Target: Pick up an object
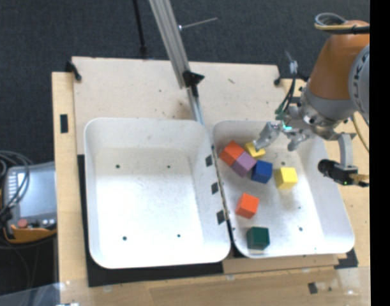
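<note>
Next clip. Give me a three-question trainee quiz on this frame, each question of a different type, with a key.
1. True or false: every block lies in the right bin.
2. Which block sits nearest the camera-side rim of that bin?
A. blue block
B. green block
C. purple block
3. Fill in: the tool hovers beside the small ______ block near the bin's far end.

Key:
1. True. The left bin holds none.
2. B
3. yellow
</note>
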Available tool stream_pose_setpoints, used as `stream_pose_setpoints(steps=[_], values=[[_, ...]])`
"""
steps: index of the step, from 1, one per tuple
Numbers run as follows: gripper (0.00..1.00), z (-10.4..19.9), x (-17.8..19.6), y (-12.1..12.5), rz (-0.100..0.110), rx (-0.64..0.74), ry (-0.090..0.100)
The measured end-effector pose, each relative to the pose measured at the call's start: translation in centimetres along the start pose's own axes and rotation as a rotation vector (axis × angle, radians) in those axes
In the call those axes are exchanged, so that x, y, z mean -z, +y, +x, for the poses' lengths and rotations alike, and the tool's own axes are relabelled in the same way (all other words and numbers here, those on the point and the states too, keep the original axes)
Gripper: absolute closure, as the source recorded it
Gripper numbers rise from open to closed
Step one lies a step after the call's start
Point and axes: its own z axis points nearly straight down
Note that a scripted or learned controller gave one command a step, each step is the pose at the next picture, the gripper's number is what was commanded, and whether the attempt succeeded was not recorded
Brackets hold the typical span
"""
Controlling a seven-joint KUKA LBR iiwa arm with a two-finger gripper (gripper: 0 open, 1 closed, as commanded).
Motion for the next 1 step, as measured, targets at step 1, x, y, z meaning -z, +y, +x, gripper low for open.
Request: stream_pose_setpoints(steps=[1], values=[[0.0, 0.0, 0.25, 0.09, -0.005, 0.0, -0.001]])
